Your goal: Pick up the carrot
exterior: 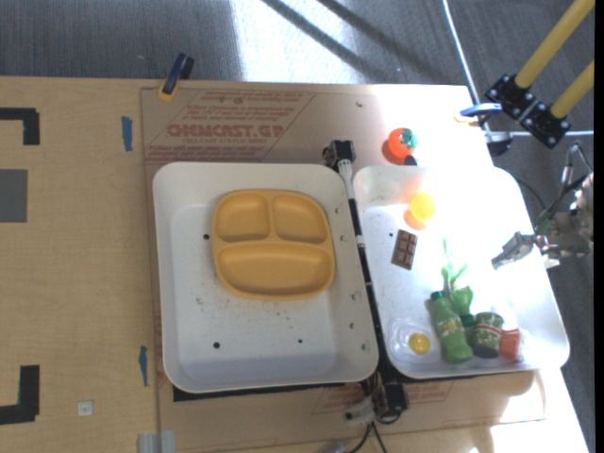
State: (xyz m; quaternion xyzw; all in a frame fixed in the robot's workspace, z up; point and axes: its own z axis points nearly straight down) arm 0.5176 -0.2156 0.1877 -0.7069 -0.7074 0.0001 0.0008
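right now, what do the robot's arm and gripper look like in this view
The gripper is a small piece of silvery-grey metal with a pale, pointed tip. The hardware behind it is darker grey, and thin dark cables run above it at the picture's edge. Glare hides finer detail and any markings.

Strong sunlight from upper right. Right bin [528, 253] overexposed along far half, white wall washed out, glare bleaching yellow item [420, 207] near far edge. Left bin [189, 253] evenly lit, soft shadow at near edge. Floor [94, 17] beyond bench striped light and shadow. Focus fairly sharp; slight softness toward corners.
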